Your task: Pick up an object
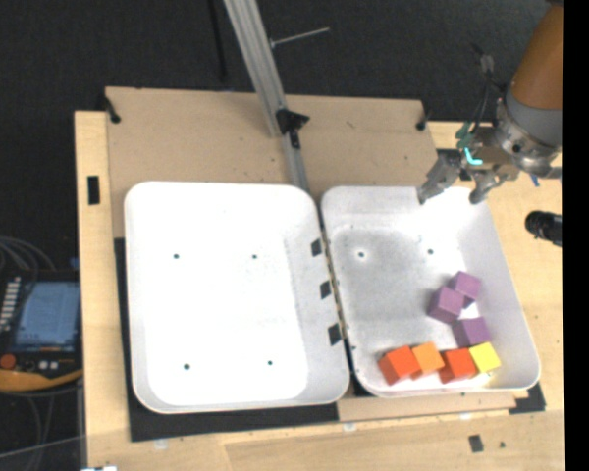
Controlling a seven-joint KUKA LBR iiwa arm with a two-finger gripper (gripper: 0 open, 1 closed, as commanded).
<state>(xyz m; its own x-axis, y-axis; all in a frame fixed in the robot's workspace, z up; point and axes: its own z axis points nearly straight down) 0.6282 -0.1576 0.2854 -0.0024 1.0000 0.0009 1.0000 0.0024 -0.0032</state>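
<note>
The blocks lie nearest the camera, huddled in the near corner of the right bin (pixel 373 209), likely because they have slid or been dropped toward that low edge rather than been set out in any order. Along the near wall runs a row of four: a red-orange block (pixel 401 364), an orange block (pixel 428 357), a red block (pixel 458 364) and a yellow block (pixel 485 358), each touching its neighbour. Just behind them sit three purple blocks (pixel 450 303), two stacked or leaning together and one lower, beside the yellow. That makes seven blocks in all, any of which would serve as the object to pick. The rest of the right bin's floor is bare and a little scuffed. The left bin (pixel 177 199) sits beside it, their rims touching. The gripper (pixel 456 183) hangs over the far rim of the right bin, well apart from the blocks, its fingers spread with nothing between them; I judge the reach has not yet begun.
</note>
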